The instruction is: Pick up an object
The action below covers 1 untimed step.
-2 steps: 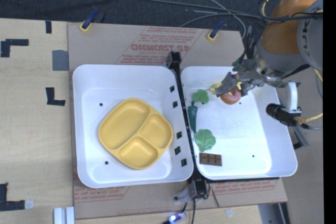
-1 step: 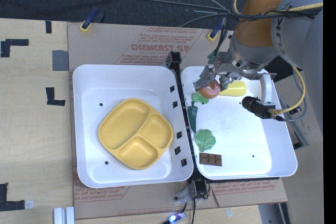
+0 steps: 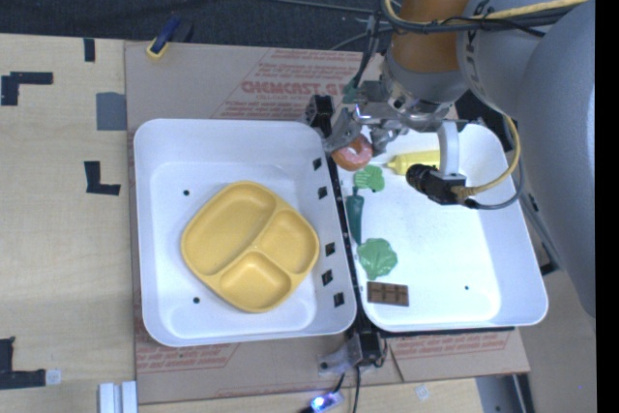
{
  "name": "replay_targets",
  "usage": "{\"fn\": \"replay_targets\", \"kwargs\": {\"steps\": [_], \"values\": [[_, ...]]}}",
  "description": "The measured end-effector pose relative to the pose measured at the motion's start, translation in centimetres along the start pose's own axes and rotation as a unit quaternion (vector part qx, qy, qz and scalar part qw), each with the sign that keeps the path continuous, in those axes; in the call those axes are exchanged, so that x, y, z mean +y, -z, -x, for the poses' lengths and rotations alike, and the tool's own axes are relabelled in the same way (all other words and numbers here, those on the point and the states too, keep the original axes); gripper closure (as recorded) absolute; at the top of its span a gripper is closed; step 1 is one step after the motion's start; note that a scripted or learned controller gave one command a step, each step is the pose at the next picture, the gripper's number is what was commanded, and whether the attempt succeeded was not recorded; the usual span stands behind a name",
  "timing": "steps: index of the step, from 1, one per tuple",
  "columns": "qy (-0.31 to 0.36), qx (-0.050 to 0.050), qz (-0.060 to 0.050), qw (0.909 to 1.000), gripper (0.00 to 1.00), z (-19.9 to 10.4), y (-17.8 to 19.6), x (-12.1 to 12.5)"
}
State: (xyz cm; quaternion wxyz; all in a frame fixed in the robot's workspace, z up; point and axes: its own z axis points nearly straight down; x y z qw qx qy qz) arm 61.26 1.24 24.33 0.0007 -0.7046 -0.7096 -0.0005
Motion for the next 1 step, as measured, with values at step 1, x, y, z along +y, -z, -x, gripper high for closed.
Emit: {"fn": "replay_targets", "kwargs": {"steps": [1], "values": [[-0.001,-0.001,-0.001,1.0,1.0,-5.35,-1.64,1.12]]}}
